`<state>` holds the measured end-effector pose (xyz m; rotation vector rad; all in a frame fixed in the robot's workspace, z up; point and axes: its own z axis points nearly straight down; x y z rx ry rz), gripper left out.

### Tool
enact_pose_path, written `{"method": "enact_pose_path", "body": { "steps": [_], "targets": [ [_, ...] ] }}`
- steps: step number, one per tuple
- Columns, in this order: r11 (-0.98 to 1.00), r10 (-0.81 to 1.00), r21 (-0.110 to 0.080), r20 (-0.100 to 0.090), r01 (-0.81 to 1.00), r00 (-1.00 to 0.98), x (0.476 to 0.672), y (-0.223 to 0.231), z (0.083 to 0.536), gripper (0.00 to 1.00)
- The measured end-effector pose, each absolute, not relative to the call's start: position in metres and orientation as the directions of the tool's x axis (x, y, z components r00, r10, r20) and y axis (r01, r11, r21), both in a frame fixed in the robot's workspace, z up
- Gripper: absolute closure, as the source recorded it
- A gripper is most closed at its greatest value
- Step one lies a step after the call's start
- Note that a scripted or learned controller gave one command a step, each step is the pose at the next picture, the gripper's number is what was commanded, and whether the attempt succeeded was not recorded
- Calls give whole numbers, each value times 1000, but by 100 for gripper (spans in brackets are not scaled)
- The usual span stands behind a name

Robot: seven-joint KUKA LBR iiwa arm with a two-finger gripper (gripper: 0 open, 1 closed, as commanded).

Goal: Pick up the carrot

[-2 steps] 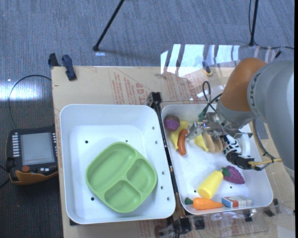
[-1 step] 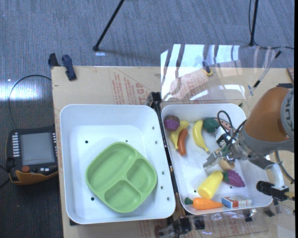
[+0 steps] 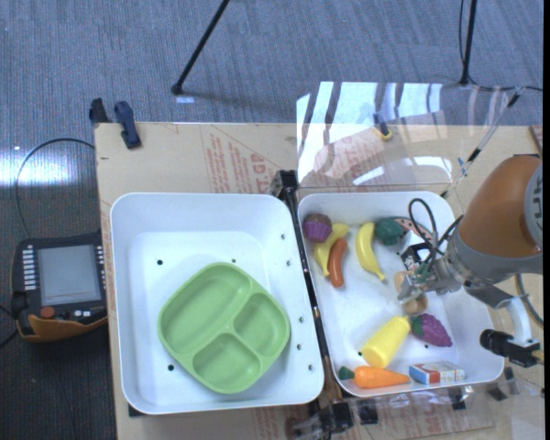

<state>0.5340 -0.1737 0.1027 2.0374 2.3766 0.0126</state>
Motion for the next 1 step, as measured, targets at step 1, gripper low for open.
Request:
{"method": "enact_pose_path", "body": {
  "steps": [1],
  "targets": [
    [-156, 988, 11, 2, 988, 156, 560, -105, 92, 100]
  ]
}}
